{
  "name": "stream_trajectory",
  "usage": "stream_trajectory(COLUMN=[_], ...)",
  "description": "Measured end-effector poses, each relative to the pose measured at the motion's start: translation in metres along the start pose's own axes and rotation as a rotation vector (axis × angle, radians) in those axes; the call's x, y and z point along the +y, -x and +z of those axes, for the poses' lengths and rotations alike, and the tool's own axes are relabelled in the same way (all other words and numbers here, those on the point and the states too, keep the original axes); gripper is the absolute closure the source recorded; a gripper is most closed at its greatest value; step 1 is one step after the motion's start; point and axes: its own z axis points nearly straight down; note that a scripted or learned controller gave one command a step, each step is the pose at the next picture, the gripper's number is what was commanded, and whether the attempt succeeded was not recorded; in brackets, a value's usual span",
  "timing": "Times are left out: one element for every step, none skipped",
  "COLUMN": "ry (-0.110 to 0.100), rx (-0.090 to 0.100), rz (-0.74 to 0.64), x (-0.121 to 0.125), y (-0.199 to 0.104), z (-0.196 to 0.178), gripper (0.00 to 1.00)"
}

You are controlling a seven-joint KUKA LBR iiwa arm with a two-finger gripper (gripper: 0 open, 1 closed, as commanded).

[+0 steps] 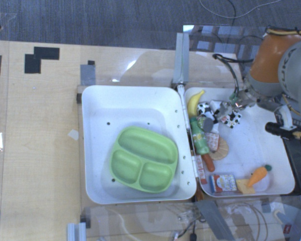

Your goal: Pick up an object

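Observation:
My gripper (224, 112) reaches in from the right and hangs low over the far left part of the right bin (263, 147). It sits among black-and-white spotted toy pieces (234, 118), and its tip blends with them. A yellow banana (194, 103) lies just left of it against the bin's wall. Below are a green packet (201, 140), a round tan cookie (222, 149) and a red sausage (208, 162). Near the front lie a small printed box (222, 182) and an orange carrot (259, 174). I see nothing clearly held.
The left bin (93, 134) holds a green divided plate (144, 158). The arm's orange band (271, 59) and grey wrist cover the right bin's far right corner. A metal divider post (182, 59) stands behind the bins. Cables trail across the floor beyond.

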Motion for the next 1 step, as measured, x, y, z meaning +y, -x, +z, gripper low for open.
stream_trajectory(ry=[0.022], rx=[-0.011], rz=[-0.142], x=[0.0279], y=[-0.0341], z=[-0.1020], gripper=[1.00])
